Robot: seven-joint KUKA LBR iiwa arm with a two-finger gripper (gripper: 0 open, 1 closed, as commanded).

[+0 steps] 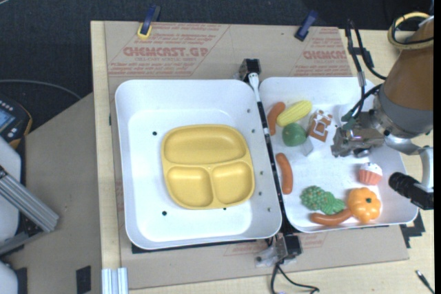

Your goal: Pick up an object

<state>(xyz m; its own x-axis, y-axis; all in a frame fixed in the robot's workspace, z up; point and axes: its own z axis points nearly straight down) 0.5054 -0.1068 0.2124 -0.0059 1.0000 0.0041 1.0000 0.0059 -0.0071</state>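
Counter (pixel 207 45): board surface carrying two shallow white bins side by side, clamped at the far edge.

Left bin (pixel 138 148): holds one yellow divided plate (pixel 207 165), lying flat in the middle, three compartments, nothing in them.

Right bin (pixel 310 89): holds the pickable things, loosely scattered, most of them apart so that each can be taken singly.
- Corn cob (pixel 294 111), far left part, lying slantwise.
- Orange sausage (pixel 275 116), just beside the corn, against the left wall.
- Green ball (pixel 294 135), touching the corn's near side.
- Small brown-and-white block (pixel 320 126), right of the corn.
- Second sausage (pixel 284 172), along the left wall, mid-bin.
- Broccoli (pixel 321 200), near part.
- Pumpkin (pixel 364 204), near right corner, with a curved sausage (pixel 329 219) lying against both it and the broccoli.
- Cupcake (pixel 371 174), far side of the pumpkin.

Arm: reaches in from the right, orange band above the wrist.

End effector (pixel 353 141): low over the right bin, between the block and the cupcake, nothing seen between its parts. Whether it stands wide or narrow cannot be told; the metalwork is too dark and tangled.

Judgement: nothing is lifted yet; block and cupcake are the closest candidates.
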